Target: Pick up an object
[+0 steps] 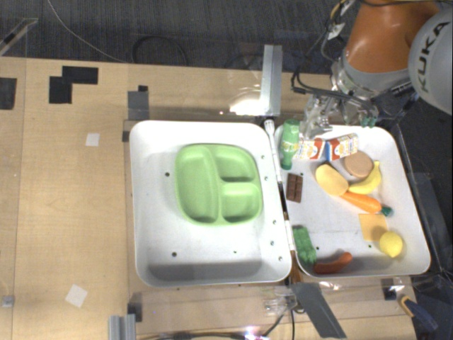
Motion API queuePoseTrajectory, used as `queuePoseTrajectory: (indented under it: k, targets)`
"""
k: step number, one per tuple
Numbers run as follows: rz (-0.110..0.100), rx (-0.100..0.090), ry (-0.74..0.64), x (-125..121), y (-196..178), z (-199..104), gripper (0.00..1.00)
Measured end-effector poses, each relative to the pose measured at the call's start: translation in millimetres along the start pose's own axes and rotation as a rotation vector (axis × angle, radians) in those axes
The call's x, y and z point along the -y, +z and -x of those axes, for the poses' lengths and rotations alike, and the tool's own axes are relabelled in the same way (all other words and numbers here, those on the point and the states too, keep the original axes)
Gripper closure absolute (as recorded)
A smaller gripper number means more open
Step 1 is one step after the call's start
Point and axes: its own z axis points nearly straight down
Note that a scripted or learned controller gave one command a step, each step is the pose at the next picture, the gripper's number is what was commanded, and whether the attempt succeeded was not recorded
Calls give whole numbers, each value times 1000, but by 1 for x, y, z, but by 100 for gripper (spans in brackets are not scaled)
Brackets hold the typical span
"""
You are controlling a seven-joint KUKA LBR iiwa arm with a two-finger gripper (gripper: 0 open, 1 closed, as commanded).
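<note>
Hovering pincer (pixel 316 121) over right bin (pixel 414 250) near green bottle (pixel 289 143), grip state unclear

Both white bins (pixel 148 211) present as smooth moulded plastic with a soft sheen, and the green divided tray (pixel 216 183) in the left bin is matt plastic. The bench (pixel 64 211) reads as pale wood-grain board, matt, with a glossy clear sheet catching glare at its far edge. The arm (pixel 386 30) shows a glossy orange shell, and the gripper (pixel 322 119) beneath looks like bare metal.
</note>
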Motion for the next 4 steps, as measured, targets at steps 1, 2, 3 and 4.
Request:
queuePoseTrajectory:
  k: [1, 2, 3, 4]
  targets:
    - [-1, 12, -2, -1, -14, 3, 100]
    - [1, -26, -162, 39, -56, -8, 100]
    - [6, -30, -395, 96, -10, -40, 100]
    - [8, -32, -493, 132, 31, -89, 100]
